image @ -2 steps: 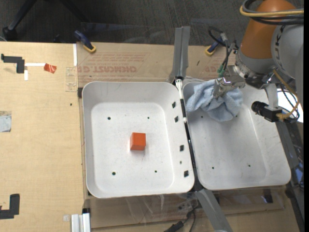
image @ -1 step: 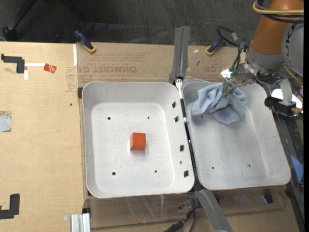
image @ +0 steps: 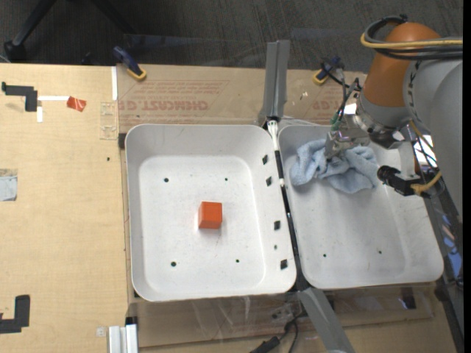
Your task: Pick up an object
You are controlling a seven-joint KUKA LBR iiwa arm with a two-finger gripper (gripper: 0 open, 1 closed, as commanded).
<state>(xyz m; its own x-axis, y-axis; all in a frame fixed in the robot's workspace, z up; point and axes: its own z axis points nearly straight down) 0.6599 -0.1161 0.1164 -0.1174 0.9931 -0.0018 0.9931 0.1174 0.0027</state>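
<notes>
A crumpled light blue cloth [image: 318,166] lies at the back of the right bin [image: 368,256]. My gripper [image: 340,144] is down on the cloth's top right part, under the orange band of the arm. An orange-red cube [image: 210,215] sits near the middle of the left bin [image: 154,197], far from the gripper.
A metal divider [image: 276,87] runs between the bins. Cardboard [image: 191,98] lies behind them with clamps at its far edge. A wooden board [image: 51,197] to the left carries a small red tag [image: 76,104]. Cables [image: 412,179] hang by the arm.
</notes>
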